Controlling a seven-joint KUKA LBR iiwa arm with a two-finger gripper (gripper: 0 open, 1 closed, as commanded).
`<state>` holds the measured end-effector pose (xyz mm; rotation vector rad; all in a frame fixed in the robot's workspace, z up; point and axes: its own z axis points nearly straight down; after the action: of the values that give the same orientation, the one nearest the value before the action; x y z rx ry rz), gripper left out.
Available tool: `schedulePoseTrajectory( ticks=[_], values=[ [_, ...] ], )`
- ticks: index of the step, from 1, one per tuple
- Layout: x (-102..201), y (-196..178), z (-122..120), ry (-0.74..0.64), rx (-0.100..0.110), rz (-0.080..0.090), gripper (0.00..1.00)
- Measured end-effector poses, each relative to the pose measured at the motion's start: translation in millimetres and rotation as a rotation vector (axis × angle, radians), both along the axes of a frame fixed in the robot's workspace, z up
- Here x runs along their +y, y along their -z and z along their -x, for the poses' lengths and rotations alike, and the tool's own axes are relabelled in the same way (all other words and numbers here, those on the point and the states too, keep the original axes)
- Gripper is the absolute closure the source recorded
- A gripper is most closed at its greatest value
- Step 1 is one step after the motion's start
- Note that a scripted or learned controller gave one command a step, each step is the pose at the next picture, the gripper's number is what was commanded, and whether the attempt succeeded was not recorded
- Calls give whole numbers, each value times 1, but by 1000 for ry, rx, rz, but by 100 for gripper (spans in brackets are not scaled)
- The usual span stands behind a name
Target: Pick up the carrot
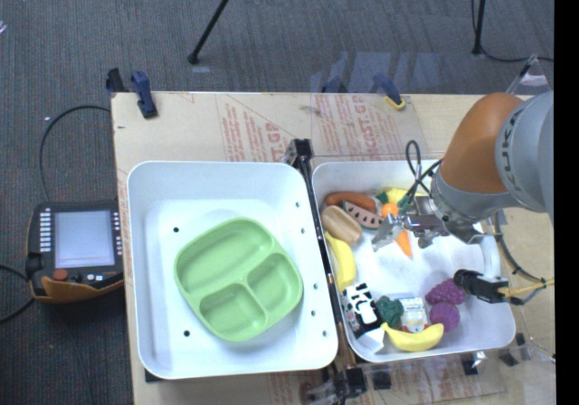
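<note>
The orange carrot (405, 246) lies slanted in the right bin (493, 333), near its middle; its pointed tip sticks out below my fingers. My gripper (399, 231) reaches in from the right and sits right over the carrot. Its grey fingers (385, 237) are closed around the carrot's middle. Another orange bit (389, 211) shows just above the fingers, beside a yellow toy (396, 197). Whether the carrot is off the bin floor I cannot tell.
Left of the gripper lie a hot dog (353, 203), a bread roll (341, 225) and a banana (342, 260). Purple grapes (445, 293), a second banana (414, 337), a small carton (412, 311) and a black-and-white box (361, 306) crowd the front. The left bin (145, 213) holds a green divided plate (237, 279).
</note>
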<state>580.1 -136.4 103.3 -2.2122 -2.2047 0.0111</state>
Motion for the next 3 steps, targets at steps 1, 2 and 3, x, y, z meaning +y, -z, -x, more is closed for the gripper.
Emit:
schedulePoseTrajectory(
  ticks=[1, 2, 3],
  values=[
    [-3, -17, -4, 3, -12, 3, 100],
    [34, -74, 76, -51, -16, 5, 100],
    [33, -80, 77, -47, -9, 2, 100]
  ],
)
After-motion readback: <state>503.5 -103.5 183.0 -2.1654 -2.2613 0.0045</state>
